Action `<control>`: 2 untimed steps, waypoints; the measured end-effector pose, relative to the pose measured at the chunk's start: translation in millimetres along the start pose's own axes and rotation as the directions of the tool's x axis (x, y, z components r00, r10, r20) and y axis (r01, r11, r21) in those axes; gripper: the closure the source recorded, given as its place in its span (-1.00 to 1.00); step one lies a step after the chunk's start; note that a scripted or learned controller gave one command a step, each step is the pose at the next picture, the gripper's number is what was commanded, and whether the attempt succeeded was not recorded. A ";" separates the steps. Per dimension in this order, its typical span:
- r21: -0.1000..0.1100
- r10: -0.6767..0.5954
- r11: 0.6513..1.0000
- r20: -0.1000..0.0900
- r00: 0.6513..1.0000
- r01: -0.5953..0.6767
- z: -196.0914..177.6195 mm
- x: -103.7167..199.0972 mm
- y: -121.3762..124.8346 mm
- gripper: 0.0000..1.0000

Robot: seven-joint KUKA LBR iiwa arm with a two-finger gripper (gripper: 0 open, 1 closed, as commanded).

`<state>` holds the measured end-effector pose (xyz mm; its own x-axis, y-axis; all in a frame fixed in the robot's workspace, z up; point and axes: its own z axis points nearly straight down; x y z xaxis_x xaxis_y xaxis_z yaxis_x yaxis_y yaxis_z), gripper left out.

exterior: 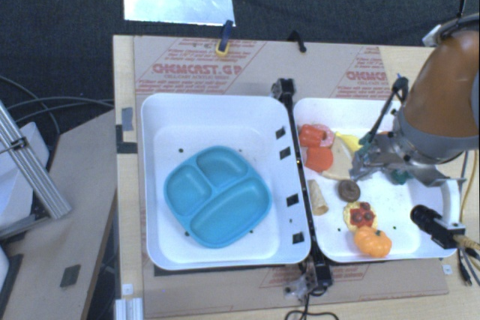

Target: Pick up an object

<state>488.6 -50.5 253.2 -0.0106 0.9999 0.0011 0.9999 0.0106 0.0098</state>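
My gripper [367, 161] hangs over the middle of the right bin [375, 110], reaching in from the right. Just left of it lie a yellow piece [346, 140], a red-orange cup [320, 159] and a red and pink toy [315, 135]. A brown round piece [349, 189] sits just below the gripper. Nearer the front are a yellow slice with red spots [360, 215], an orange pumpkin-like toy [373, 241] and a tan stick [318, 196]. A teal bit [397, 176] shows under the wrist. Nothing can be seen held.
The left bin [172, 116] holds a blue divided plate [217, 195]. A black divider with clips [294, 161] runs between the bins. Cardboard [202, 67] lies under both bins, and a metal frame [30, 168] stands at the far left.
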 end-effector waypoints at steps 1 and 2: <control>0.008 0.010 1.000 0.002 1.000 -0.010 8.0 -19.0 -2.3 1.00; 0.005 -0.002 1.000 -0.002 1.000 0.002 -20.9 65.4 -0.1 1.00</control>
<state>487.6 14.9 274.2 -0.0128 0.9999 0.0034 0.9999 0.0127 0.0048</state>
